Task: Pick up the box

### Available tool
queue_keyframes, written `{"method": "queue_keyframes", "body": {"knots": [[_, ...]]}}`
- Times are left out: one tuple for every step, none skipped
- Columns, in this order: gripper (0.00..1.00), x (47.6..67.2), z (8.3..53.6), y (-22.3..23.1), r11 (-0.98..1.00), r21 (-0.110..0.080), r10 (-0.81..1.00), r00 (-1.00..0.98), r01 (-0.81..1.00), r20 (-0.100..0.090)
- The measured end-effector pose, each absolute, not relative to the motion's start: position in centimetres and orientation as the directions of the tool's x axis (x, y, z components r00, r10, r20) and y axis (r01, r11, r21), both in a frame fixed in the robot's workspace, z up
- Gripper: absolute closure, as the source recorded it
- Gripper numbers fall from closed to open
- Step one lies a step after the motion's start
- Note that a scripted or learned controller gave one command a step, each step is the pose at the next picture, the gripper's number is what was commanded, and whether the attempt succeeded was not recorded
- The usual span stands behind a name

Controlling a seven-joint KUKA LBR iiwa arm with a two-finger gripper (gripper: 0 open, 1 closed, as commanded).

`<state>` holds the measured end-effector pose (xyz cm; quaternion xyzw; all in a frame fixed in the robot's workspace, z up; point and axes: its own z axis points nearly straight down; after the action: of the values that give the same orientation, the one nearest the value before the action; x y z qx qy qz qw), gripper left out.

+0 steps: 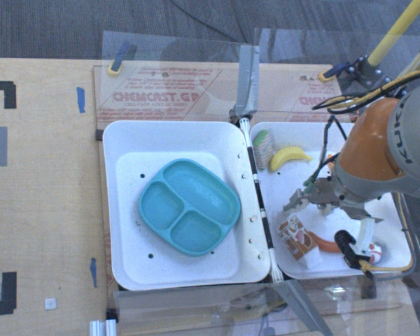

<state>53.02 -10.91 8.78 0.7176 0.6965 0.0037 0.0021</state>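
A wooden surface [42,208] carries two white bins. The left bin [119,208] holds a teal divided plate [190,206]. In the right bin [399,257], the box [299,239] lies near the front left corner, not yet lifted, so the pick looks barely begun. The claw [315,198] hangs just beyond it, up and right; whether it is released or clenched cannot be told

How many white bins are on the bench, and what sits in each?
2. The left bin holds a blue divided plate. The right bin holds a banana, the box and other small items; the arm may hide more.
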Motion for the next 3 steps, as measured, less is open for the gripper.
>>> {"method": "queue_keyframes", "body": {"knots": [[0.00, 53.34, 18.11, -7.37, -0.285, -0.004, 0.959, 0.285, 0.959, -0.002], [1.00, 53.44, 18.72, -7.54, -0.285, -0.007, 0.958, 0.285, 0.958, -0.005], [0.00, 53.44, 18.72, -7.53, -0.285, -0.007, 0.959, 0.285, 0.959, -0.005]]}}
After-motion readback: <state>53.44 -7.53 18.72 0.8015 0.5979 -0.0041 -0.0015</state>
